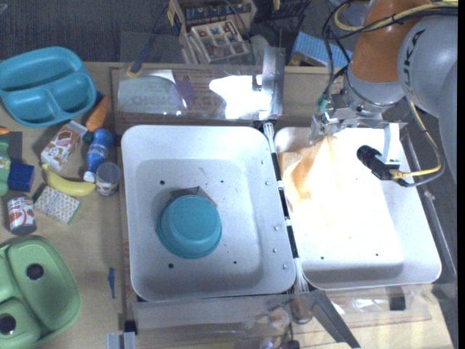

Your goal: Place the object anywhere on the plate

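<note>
Clutter on the table, left of the left bin: a green tray near the bin's front left corner, and a teal divided dish beyond its far left corner. Between these two lie a red can, a blue cube, a patterned square packet, a small carton, a banana, a blue bottle, an orange stick-shaped item and a grey can. The grey can lies just beside the bin's left rim.

Inside the left bin, a round blue plate, deep like a bowl, rests slightly front of centre, apart from all four walls. A small dark scrap touches its far edge.

Right of the left bin, touching it along a shared rim, stands the right bin. A pale orange-tan object, blurred and without a clear outline, appears in this bin's far left part, close to the shared rim and well apart from the plate. Whether it rests on the floor or hangs above it cannot be told.

Furthest right of the left bin, the grey arm with its orange band reaches over the right bin's far edge. Its wrist sits just above the blurred object. The jaws cannot be made out, so it cannot be told whether they are apart, together or clamped on anything. A black fitting with a yellow cable hangs beside the wrist.
</note>
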